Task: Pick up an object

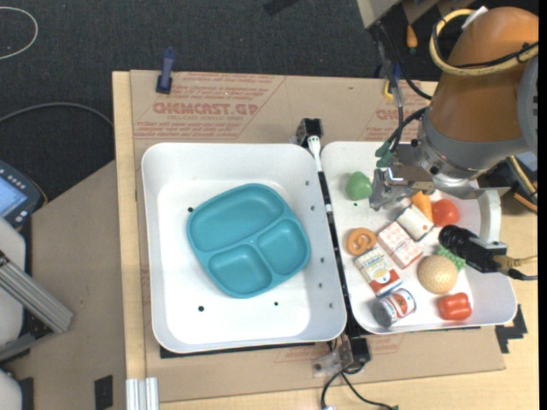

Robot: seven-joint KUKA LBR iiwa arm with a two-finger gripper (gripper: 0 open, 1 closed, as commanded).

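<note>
The green ball (358, 184) sits in the right bin (504, 314), at its upper left, just beside the gripper (386, 188); you would judge it light and smooth, likely to roll, so close on it across its middle; whether the gripper is wide or narrow you cannot tell from here. Nearby lie a small carton (398, 243), a can (396, 306) and a tan ball (437, 273); their labels are too small to read. The left bin (162, 229) holds a teal divided plate (247, 240). Red print on the board (214, 101) reads roughly "CHEMCAST".

right bin (504, 313) crowded with toy food, left bin (162, 229) open around blue plate (247, 239)
</note>
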